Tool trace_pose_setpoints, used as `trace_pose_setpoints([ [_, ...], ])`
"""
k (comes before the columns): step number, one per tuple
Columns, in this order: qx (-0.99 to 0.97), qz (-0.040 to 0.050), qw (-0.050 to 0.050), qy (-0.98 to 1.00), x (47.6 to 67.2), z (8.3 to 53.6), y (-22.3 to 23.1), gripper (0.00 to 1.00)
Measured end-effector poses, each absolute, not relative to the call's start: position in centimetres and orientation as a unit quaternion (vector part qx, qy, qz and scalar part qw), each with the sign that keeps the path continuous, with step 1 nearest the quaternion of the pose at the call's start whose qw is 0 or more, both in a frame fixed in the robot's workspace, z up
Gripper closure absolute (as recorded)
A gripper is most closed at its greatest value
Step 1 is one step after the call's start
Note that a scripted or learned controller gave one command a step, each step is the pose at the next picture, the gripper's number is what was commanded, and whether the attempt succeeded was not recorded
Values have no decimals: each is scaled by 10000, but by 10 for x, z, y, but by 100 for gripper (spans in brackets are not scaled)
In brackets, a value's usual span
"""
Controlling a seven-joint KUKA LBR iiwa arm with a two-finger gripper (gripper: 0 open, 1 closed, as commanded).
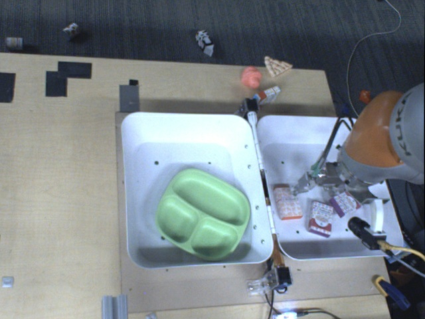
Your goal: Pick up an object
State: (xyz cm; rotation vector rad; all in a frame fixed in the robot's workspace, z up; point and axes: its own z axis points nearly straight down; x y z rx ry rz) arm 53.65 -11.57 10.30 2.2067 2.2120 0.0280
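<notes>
Several small packets (321, 216) lie crowded at the right bin's (292, 138) lower centre; pincer (317, 177) hovers above, state indiscernible. Risk: tight packing may cause a glancing, empty grasp.

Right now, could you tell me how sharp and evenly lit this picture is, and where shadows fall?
In the camera view, lighting is soft and even, with no harsh glare on the white bins; the green divided tray casts a faint shadow beneath it; the small packets look soft, print unreadable; the gripper is too blurred to resolve.
</notes>
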Motion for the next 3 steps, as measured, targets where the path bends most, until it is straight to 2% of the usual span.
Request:
trace_pose_setpoints([
  [1, 7078, 73, 115, 7063, 494, 91, -93, 0],
  [2, 7064, 109, 97, 7077, 497, 103, -90, 100],
  [3, 7055, 15, 30, 7087, 545, 208, -144, 100],
])
